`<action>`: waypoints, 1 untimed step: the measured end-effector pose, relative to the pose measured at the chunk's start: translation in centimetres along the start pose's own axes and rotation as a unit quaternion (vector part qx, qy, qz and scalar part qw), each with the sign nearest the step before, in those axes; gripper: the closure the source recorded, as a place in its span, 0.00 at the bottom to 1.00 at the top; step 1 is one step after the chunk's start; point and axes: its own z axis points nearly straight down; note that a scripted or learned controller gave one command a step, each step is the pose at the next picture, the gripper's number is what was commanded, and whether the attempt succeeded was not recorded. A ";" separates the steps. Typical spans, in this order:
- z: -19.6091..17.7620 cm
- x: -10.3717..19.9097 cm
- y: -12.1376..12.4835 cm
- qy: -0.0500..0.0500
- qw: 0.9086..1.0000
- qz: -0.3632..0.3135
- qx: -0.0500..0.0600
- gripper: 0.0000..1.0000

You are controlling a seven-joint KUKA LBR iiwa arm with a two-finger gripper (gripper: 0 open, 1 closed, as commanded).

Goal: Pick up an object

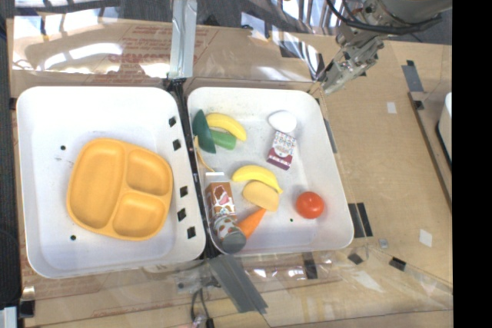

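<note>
Approach step: gripper, jaw state can't tell, hangs by right bin back-right corner w/ nothing held; next needs descent onto egg nearby.

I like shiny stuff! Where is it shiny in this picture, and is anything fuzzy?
In the camera view, bright white glare streaks the clear sheeting behind the left bin and below the right bin; the gripper looks slightly soft, while the yellow tray and tomato are sharp, casting faint shadows.
</note>
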 end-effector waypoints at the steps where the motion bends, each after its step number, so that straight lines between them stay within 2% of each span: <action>1: 2.4 -1.3 0.0 -0.002 0.976 -0.220 -0.007 1.00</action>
